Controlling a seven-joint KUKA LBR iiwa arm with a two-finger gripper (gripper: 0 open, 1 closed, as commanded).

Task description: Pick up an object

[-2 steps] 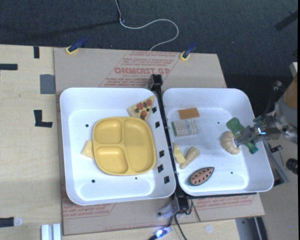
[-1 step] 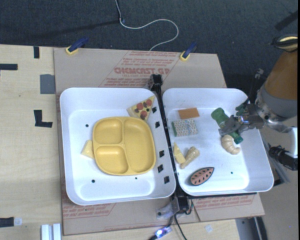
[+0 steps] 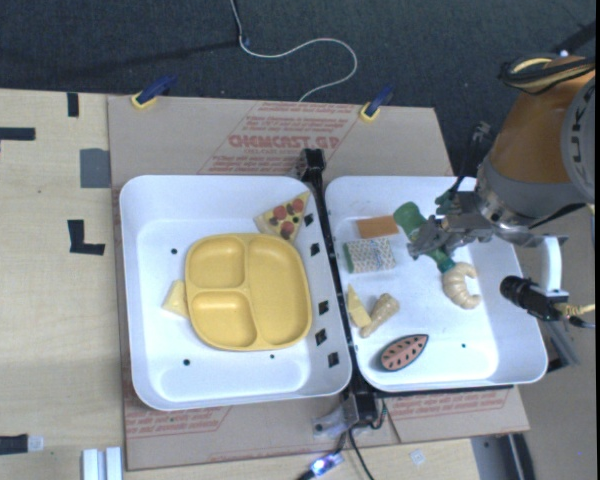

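Two white bins are set side by side on the counter [image 3: 40,268]. Nearest in the right bin [image 3: 520,363] a brown leaf-shaped piece [image 3: 404,351] is seen, then a yellow piece [image 3: 371,311] and a croissant [image 3: 461,284]. Farther back, a speckled sponge [image 3: 370,256] and an orange block [image 3: 377,227] are found. The jaws [image 3: 426,244] are lowered over a green object [image 3: 420,230]; how wide they stand cannot be told. A yellow divided plate [image 3: 248,290] is held in the left bin [image 3: 150,218], a pizza slice [image 3: 285,218] beyond it.
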